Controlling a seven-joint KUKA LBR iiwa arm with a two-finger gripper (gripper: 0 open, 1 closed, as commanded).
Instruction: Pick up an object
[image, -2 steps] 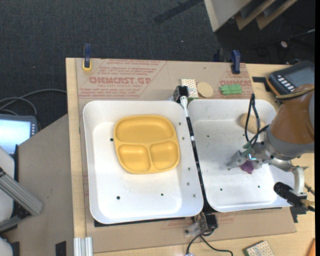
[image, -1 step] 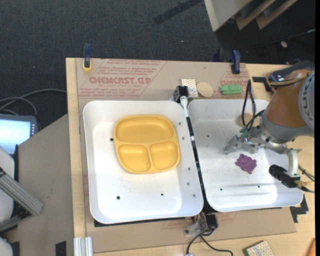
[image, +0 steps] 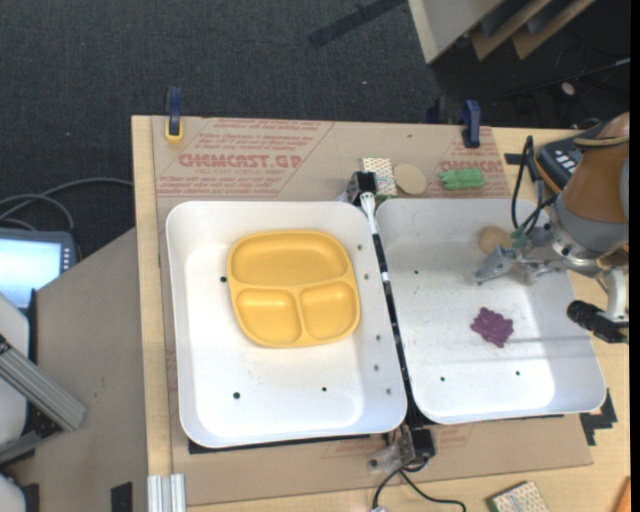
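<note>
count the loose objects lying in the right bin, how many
2. A purple object lies near the middle of the right bin. A tan object sits toward the bin's back, right beside the gripper. The arm may hide more.

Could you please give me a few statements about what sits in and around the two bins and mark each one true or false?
1. The yellow divided plate lies in the left bin. True.
2. The purple object lies on the plate. False: it lies on the floor of the right bin, apart from the plate.
3. The green object lies outside both bins, on the board behind the right bin. True.
4. The gripper hangs over the left bin. False: it is over the right bin, near a small tan object.
5. The plate has three compartments. True.
</note>
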